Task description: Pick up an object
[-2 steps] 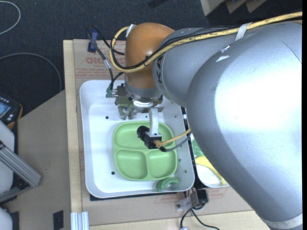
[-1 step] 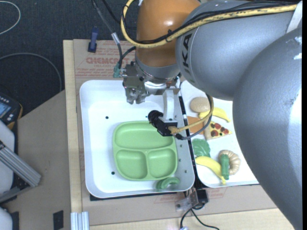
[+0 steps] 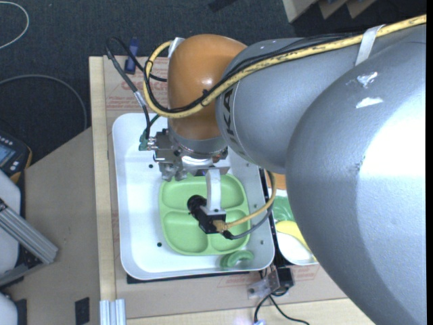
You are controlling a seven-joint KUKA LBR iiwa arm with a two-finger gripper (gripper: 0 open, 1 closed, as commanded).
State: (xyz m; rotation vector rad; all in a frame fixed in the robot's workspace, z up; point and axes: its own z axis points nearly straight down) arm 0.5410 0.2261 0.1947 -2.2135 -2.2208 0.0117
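Currently gripper point(image 3: 177, 169) is hanging at green plate's point(image 3: 177, 205) upper-left rim. Arm point(image 3: 338, 154) is hiding its opening; cannot tell.

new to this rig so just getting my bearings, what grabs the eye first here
The huge grey arm fills the right side, its orange band near top centre. Under it a green divided tray lies in the left white bin, with a small green round piece by the bin's near right corner.
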